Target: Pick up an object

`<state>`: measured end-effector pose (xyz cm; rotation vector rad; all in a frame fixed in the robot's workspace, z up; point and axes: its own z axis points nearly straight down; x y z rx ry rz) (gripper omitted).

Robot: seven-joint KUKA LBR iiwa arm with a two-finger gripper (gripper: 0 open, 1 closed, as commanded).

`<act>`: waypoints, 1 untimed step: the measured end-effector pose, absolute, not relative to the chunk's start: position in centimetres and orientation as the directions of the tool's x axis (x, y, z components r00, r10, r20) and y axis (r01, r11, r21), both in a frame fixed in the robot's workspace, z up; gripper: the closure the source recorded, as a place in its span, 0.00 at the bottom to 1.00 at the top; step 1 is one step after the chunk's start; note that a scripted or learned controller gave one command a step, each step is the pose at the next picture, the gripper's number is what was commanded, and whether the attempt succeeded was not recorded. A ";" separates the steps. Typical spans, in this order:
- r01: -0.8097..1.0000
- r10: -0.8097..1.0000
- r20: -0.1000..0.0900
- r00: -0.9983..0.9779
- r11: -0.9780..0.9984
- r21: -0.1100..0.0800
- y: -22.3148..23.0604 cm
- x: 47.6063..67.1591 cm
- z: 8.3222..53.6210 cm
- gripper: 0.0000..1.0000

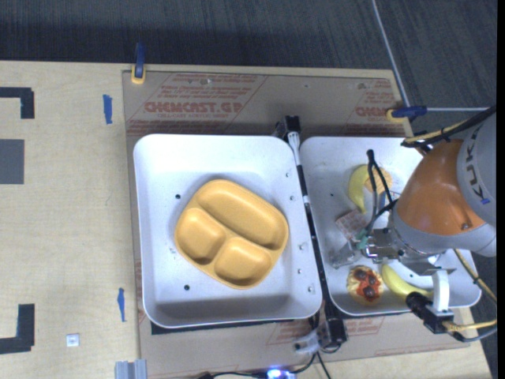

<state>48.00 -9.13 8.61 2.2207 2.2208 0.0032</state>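
Note:
The arm's orange band and grey wrist (438,204) hang over the right bin (331,164). The gripper (361,247) points down-left into that bin, low over the items. A yellow banana (404,283) lies along the bin's front, just right of the gripper. A small red and yellow object (364,283) sits at the front, directly below the gripper. A clear plastic-wrapped item (348,227) lies at the gripper's left. A yellow rounded object (364,186) rests further back, partly behind cables. Whatever lies beneath the wrist is hidden.
The left bin (158,164) holds a yellow three-compartment tray (230,232). A black divider strip (304,204) runs between the bins. The bins rest on a cardboard sheet (237,101) on the wooden bench. Cables trail past the right bin's front corner (442,322).

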 end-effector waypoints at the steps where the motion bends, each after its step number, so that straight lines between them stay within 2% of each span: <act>1: 1.000 1.000 -0.003 0.002 -0.001 0.010 -9.2 48.2 9.7 1.00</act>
